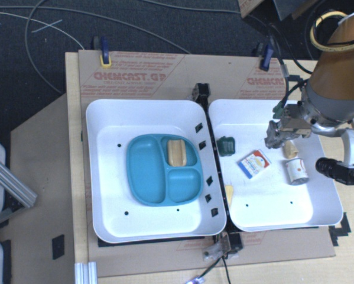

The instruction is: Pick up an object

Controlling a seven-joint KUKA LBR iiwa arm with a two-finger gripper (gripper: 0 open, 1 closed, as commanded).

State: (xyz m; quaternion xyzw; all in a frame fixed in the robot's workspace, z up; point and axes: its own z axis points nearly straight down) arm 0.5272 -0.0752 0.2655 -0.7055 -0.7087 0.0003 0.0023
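My gripper (pixel 278 136) hangs over the upper right part of the right bin (pixel 271 218), on the grey arm with the orange band that comes in from the right. Just below and right of it lies a small tan piece (pixel 291 149), partly under the gripper. A short white cylinder (pixel 296 171) lies below that. A blue, white and red packet (pixel 253 163) sits left of the cylinder. A small dark green block (pixel 226 146) rests near the bin's left wall, and a thin yellow piece (pixel 229 194) lies against that wall lower down.
The left bin (pixel 106 158) holds a blue divided plate (pixel 150 170) with a tan bread-like piece (pixel 176 152) in its upper right compartment. A black divider with clips (pixel 207 152) runs between the bins. Blue clamps (pixel 105 53) hold the bench's far edge.
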